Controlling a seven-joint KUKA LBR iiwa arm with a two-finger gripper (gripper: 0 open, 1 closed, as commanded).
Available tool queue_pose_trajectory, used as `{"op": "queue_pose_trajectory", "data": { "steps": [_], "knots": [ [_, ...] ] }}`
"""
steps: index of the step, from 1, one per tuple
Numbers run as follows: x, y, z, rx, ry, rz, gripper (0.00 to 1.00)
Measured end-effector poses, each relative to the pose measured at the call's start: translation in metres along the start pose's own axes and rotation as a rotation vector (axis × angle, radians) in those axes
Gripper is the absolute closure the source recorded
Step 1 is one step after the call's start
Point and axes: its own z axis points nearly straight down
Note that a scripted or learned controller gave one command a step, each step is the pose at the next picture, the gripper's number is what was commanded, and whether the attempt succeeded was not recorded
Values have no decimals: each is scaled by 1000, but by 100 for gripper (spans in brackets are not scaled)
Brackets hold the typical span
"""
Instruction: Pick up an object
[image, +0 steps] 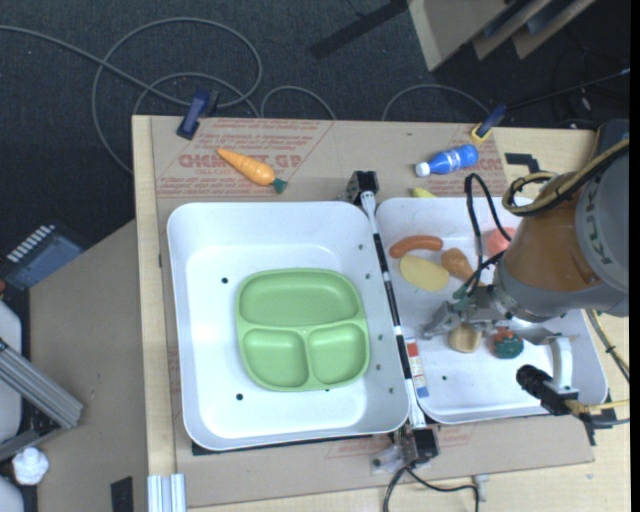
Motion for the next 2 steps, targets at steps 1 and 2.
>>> {"op": "queue_pose_trajectory", "data": {
  "steps": [1, 2],
  "knots": [
    [0, 0, -10, -2, -1, 2, 100],
    [61, 19, -100, -2, -1, 0, 100]
  ]
}}
